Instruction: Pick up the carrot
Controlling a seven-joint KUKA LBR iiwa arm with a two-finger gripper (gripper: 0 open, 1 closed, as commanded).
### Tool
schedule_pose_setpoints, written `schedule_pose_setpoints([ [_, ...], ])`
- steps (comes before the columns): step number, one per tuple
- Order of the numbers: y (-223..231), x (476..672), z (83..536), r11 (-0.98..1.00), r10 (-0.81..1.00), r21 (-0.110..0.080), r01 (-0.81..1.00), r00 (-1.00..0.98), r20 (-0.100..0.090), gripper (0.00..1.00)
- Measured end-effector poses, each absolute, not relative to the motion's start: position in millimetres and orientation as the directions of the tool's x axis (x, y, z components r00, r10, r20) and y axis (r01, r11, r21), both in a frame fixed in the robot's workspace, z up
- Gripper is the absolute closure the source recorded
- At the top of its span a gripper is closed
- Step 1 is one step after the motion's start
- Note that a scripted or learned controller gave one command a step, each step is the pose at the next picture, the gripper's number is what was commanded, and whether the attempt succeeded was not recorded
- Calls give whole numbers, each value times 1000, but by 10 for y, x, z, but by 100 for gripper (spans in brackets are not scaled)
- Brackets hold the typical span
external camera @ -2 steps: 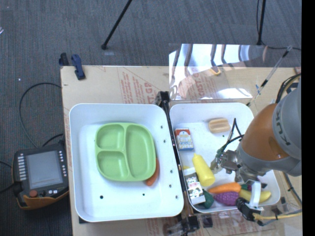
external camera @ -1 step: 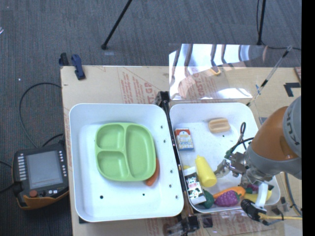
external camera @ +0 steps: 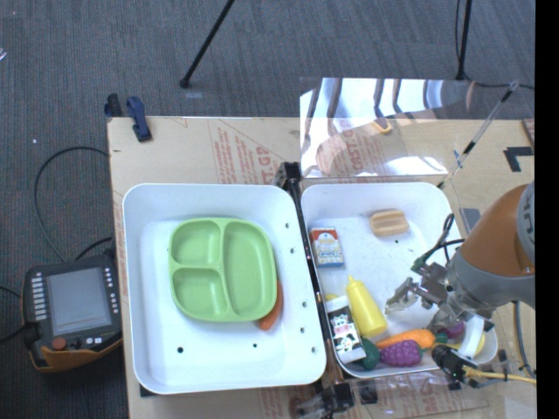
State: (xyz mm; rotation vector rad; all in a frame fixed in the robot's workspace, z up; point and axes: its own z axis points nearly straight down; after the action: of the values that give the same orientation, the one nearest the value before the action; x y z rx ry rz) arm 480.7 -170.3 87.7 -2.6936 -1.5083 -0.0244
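We're over the right bin (external camera: 437, 201) w/ the arm (external camera: 493, 256) reaching in from the right, tool (external camera: 417, 291) hanging low near the bin's front right. Can't tell if it's apart or together; the metal bits blur into each other from this angle.

The carrot (external camera: 409, 338) lies on its side along the front wall of that bin, just below the tool, leafy green end (external camera: 370, 353) pointing left. It's crowded: purple grapes (external camera: 400, 353) touch it on the near side, yellow bottle (external camera: 365, 305) just to its left, small carton (external camera: 348, 334) beside that. Probably why we come in from above and not from the side.

Nothing is gripped as far as we can see; the carrot rests on the bin floor.

Left bin (external camera: 140, 234) holds a green divided plate (external camera: 224, 270) w/ something orange-red (external camera: 272, 315) poking out under its right edge. Not our target, we reckon.
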Motion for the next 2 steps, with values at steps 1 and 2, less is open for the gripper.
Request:
schedule_pose_setpoints([
  [1,-1590,4767,855,-184,983,-13,983,184,16,0],
  [2,-1506,4770,873,275,961,1,961,-275,1,0],
])
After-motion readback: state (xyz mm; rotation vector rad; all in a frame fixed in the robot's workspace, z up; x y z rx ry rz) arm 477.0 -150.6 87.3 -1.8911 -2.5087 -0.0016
